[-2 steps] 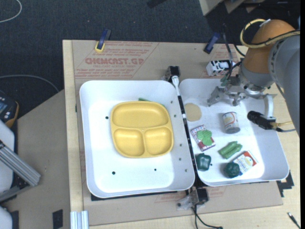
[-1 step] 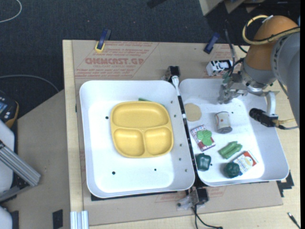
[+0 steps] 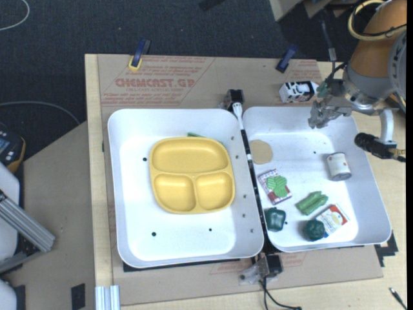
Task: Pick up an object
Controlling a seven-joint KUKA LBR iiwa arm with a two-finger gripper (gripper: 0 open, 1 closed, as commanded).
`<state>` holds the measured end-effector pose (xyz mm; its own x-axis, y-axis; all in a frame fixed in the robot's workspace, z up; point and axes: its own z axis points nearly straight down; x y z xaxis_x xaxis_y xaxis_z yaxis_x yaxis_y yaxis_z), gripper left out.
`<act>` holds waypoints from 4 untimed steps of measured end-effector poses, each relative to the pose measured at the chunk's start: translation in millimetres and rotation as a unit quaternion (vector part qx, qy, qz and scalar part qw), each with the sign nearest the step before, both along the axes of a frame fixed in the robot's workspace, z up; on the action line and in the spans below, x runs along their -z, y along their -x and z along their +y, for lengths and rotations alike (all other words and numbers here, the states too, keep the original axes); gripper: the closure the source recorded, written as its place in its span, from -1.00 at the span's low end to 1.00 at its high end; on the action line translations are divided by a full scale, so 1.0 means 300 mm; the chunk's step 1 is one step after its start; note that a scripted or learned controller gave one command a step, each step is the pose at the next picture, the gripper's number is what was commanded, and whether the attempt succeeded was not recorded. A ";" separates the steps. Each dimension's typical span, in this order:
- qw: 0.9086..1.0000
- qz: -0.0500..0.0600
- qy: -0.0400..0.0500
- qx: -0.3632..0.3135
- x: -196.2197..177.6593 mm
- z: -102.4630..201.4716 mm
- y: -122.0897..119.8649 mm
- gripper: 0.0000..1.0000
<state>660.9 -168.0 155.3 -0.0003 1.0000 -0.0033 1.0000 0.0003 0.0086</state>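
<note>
While both shallow bins share the bench, the right bin (image 3: 371,192) serves as the landmark, a white, smooth, glossy basin with rounded corners. Along its near edge lie three small things: a dark green, rounded lump (image 3: 275,219) by the near left corner, a second dark green lump (image 3: 314,230) further right, and touching that one a flat white packet with red print (image 3: 333,217). A little further in sits a green, elongated, ribbed piece (image 3: 312,202), and left of it a flat card with a green picture and red edging (image 3: 275,186). Further back, by the right wall, a short grey metal cylinder (image 3: 337,165) lies on its side, and towards the left wall rests a flat tan disc (image 3: 261,151). That makes seven loose things in this bin, any of them open to picking. Left of the right bin, the left bin (image 3: 126,192) holds one yellow plastic tray (image 3: 191,174) with three compartments and soft rounded edges; a sliver of green (image 3: 195,135) peeks from behind it. Over the far right corner of the right bin hangs the gripper (image 3: 319,120), metallic and dark; whether it is clenched or released cannot be told, and nothing is visible in it. Just beyond the far rim stands a small black-and-white object (image 3: 297,92).
</note>
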 end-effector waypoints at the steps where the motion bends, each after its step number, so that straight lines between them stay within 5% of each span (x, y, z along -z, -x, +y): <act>1: 1.000 -0.001 0.000 -0.001 -0.212 -0.006 -0.028 1.00; 2: 1.000 0.002 -0.001 -0.001 -0.236 -0.005 -0.032 1.00; 4: 1.000 0.007 -0.003 -0.002 -0.224 0.315 0.134 1.00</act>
